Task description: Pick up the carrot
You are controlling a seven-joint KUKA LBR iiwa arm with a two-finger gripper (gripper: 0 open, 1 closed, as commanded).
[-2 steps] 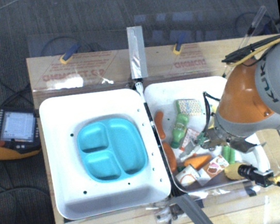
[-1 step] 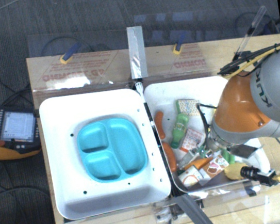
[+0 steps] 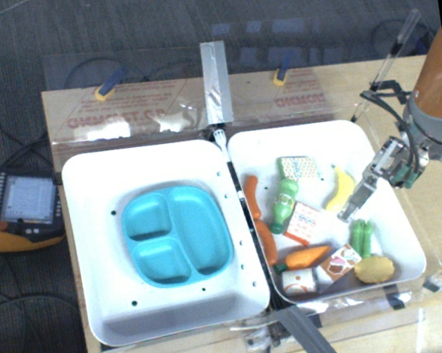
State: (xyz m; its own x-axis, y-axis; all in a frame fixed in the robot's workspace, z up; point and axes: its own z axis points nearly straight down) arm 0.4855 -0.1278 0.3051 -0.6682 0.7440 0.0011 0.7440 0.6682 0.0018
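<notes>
We find the carrot (image 3: 307, 256) lying low in the right bin (image 3: 383, 157), between a small box (image 3: 304, 222) above and a can (image 3: 298, 282) below. The gripper (image 3: 349, 210) hangs up and to the carrot's right, near the banana (image 3: 339, 187) — apart from the carrot, nothing seen in its grip. Whether it is spread or pressed together we cannot tell.

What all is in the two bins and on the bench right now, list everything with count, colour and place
bins: 2, white, side by side on the bench
plate: 1, blue, three compartments, in the left bin
carrot: 1, orange, right bin, near its front
sausage: 1, red-orange, along the right bin's left wall
bottle: 1, green, right bin, middle
banana: 1, yellow, right bin, right of middle
pepper: 1, green, right bin, right side
potato: 1, tan, right bin's front right corner
cartons: 3 small boxes plus a can, mixed colours, right bin
pendant: 1, orange-black, floor at left
gripper: 1, grey, over the right bin beside the banana
</notes>
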